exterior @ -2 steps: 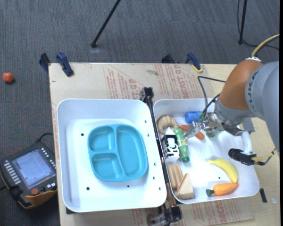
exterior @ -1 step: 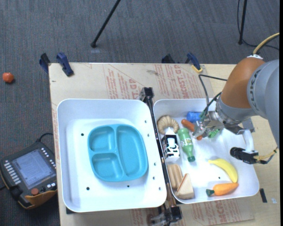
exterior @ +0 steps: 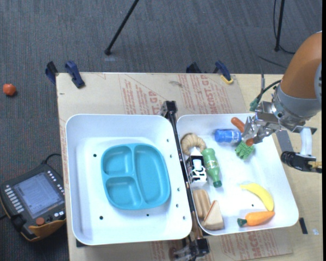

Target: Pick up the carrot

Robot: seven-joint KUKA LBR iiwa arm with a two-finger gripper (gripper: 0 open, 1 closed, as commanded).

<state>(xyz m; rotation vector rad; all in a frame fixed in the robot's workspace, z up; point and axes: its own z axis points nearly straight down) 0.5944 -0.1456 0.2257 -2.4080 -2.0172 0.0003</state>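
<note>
Gripper (exterior: 254,130) hangs at right bin's (exterior: 285,170) upper right, jaws gripping the carrot (exterior: 240,128): light, stiff, slick plastic; best held mid-body, across its width.

Dark grey carpet (exterior: 32,31); tripod legs (exterior: 125,20) behind the bench; small orange ball (exterior: 9,89) at left.

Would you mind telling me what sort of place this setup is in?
Probably a robotics lab: a clamped bench on grey carpet, a teach pendant on the floor, and tripod legs behind.
</note>
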